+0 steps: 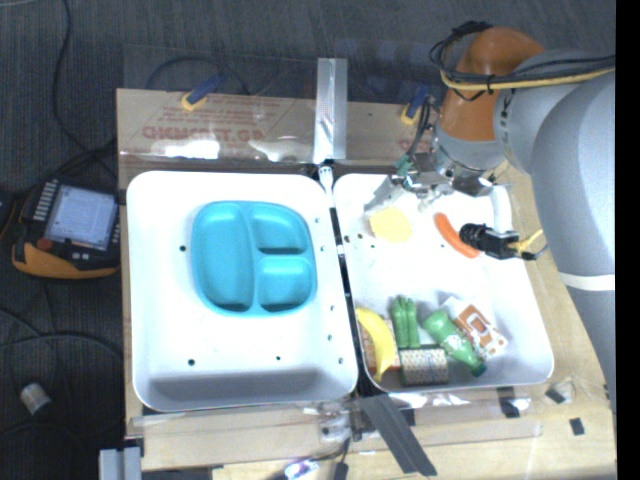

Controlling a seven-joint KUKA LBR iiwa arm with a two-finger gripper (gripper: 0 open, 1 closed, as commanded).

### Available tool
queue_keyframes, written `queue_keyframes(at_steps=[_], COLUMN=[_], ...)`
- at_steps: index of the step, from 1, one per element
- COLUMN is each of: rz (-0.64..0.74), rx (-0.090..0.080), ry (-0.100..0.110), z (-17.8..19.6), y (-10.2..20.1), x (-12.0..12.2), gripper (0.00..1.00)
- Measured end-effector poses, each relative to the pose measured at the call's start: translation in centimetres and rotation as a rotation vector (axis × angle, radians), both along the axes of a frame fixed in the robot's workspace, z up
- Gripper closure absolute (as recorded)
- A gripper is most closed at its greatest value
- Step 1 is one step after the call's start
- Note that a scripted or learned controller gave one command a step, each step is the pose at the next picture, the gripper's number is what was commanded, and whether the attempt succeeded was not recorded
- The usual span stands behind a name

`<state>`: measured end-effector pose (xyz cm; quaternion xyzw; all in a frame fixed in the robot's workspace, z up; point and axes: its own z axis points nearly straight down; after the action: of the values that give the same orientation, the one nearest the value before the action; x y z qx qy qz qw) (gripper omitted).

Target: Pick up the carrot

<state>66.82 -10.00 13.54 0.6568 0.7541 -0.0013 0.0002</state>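
While the carrot (457, 235) lies loose near the right bin's (530, 298) far wall, the pincer (425, 183) hovers just beside it, grip unreadable; approach stage, I'd say: next, centre over it and descend.

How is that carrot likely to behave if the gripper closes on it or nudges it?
The carrot looks like a small, smooth toy piece, so probably stiff and light. Its rounded, tapered shape suggests it may roll or swivel on the right bin floor if nudged. It lies apart from the other items, so a push should disturb little else.
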Motion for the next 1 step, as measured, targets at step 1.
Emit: queue_keyframes(at_steps=[1], rz=[0.117], rx=[-0.003], ry=[0.000], z=[2.89], y=[-6.29], x=[-0.01], gripper=[0.00])
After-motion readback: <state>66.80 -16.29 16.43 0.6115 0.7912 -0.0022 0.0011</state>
